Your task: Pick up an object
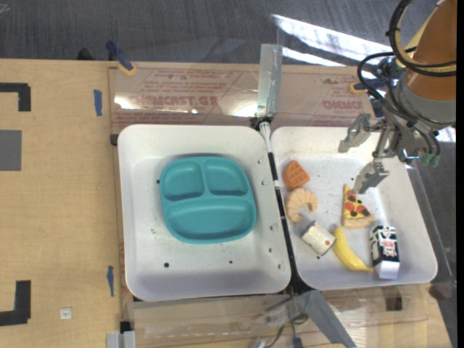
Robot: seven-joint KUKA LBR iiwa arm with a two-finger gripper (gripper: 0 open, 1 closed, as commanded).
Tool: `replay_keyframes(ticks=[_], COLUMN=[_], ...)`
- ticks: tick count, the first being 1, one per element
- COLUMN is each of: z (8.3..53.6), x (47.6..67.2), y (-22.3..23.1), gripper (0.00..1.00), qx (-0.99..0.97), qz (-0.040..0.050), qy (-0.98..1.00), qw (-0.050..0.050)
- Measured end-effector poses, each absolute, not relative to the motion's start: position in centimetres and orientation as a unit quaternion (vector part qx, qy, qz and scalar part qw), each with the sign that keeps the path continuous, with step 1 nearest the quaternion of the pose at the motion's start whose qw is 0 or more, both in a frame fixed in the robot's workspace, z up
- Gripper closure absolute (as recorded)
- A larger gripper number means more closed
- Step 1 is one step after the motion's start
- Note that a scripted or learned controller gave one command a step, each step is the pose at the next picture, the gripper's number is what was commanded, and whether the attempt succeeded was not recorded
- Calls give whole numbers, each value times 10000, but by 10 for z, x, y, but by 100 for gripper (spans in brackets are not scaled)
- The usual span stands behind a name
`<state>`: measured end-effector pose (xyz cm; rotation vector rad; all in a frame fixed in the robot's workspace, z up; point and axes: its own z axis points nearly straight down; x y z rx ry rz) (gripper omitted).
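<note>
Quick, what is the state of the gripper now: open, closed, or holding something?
Gripper: open, holding nothing, above the right bin near the pizza slice.

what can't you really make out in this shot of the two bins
- The arm above its orange band: cut off by the camera view's top and right edges.
- Print on the small black-and-white carton: too small to read.
- The small white block beside the yellow banana: too small to identify.
- The pincer over the pizza slice: cables and metal parts clutter it.
</note>
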<state>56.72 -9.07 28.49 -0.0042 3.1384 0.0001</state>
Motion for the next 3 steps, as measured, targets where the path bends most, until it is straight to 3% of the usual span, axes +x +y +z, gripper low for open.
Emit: replay_keyframes(ticks=[1,2,3], z=[201,96,111], x=[566,581,585], y=[-117,-164,-164], gripper=[0,0,100], qx=[2521,3243,3228], qz=[0,4,-1], qy=[9677,9459,9464], qw=[1,40,108])
